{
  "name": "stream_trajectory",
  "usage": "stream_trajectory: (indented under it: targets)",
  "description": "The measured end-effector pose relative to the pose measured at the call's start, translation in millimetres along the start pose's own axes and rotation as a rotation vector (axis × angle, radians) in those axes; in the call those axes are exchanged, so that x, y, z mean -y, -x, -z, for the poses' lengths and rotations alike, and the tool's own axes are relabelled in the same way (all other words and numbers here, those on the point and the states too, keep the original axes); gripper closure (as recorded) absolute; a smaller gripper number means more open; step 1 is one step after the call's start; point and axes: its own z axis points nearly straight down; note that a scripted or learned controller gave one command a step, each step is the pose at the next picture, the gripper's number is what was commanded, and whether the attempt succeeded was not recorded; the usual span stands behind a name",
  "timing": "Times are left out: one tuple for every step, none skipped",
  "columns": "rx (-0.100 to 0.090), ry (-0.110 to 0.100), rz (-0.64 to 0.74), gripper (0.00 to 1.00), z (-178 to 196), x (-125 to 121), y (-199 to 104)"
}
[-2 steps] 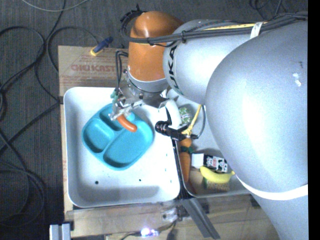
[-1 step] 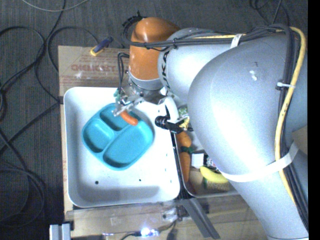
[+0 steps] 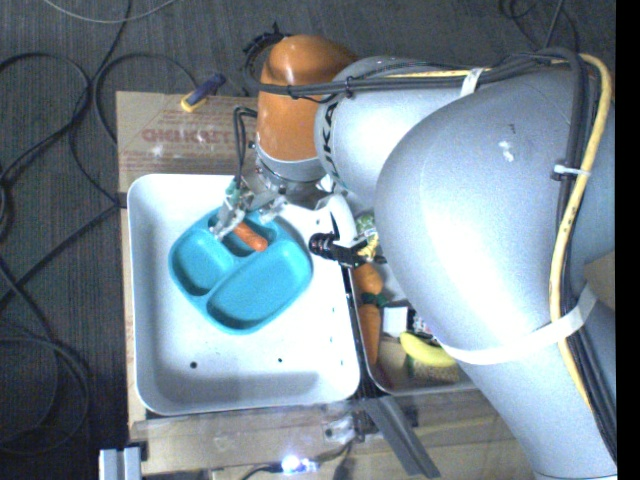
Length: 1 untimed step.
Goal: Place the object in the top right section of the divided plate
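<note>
Grey arm looms closest. Its tool hovers over the blue divided plate, an orange object lying in the top right section. Placing seems nearly done; whether the tool grips, I cannot tell.

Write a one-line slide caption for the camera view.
KUKA arm's gripper poised over an orange object lying in the top right section of the blue divided plate in the left white bin.

Overhead view: grey arm with orange band lowers its gripper over a blue divided plate in the left white bin; an orange object lies in the plate's upper right section.
</note>
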Motion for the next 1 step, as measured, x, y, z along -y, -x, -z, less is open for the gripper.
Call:
stream_trajectory:
  targets:
    - [0.0, 0.0, 0.0, 0.0, 0.1, 0.0, 0.0]
